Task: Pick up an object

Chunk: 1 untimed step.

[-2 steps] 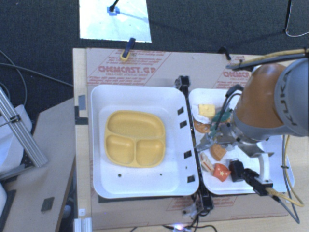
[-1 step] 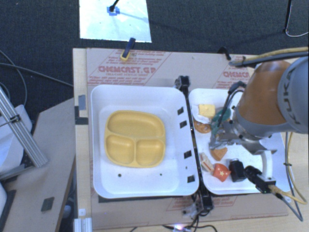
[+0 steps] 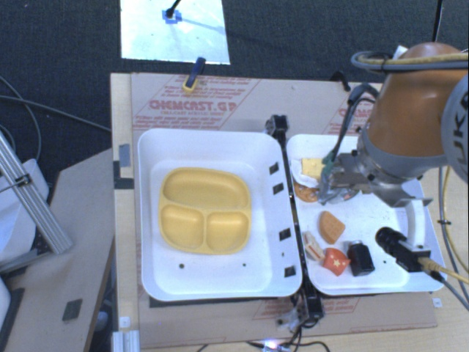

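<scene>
My gripper (image 3: 327, 188) hangs low over the far left part of the right bin (image 3: 381, 281). It is right beside a round orange-brown piece (image 3: 305, 193) and a yellow wedge (image 3: 313, 168) resting on a white piece. Just in front of the gripper lies an orange bread-like piece (image 3: 331, 226). Nearer the front edge are a pink-and-tan strip (image 3: 313, 246), a red piece (image 3: 336, 262) and a small black block (image 3: 360, 259). I see nothing held by the gripper.
The left bin (image 3: 157, 270) holds a yellow three-compartment plate (image 3: 205, 210). A black divider with clips (image 3: 287, 204) runs between the bins. The grey and orange arm (image 3: 418, 116) covers the right bin's far right part.
</scene>
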Each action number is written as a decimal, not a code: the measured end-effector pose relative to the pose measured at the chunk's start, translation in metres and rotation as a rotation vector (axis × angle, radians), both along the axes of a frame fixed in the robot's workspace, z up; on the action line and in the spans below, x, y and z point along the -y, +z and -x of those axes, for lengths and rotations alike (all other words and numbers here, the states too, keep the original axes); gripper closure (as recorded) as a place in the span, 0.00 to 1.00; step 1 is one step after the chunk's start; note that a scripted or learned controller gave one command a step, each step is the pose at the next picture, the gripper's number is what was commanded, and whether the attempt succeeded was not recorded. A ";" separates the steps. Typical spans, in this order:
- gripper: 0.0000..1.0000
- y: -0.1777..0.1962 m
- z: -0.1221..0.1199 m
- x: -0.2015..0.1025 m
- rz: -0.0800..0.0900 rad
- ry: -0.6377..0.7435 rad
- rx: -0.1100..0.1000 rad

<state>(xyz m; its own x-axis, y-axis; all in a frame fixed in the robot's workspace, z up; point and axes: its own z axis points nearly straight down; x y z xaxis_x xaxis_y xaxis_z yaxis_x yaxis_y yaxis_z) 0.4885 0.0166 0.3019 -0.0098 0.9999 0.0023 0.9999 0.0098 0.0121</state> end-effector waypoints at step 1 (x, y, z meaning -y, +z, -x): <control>1.00 -0.025 0.001 0.022 0.003 -0.010 -0.010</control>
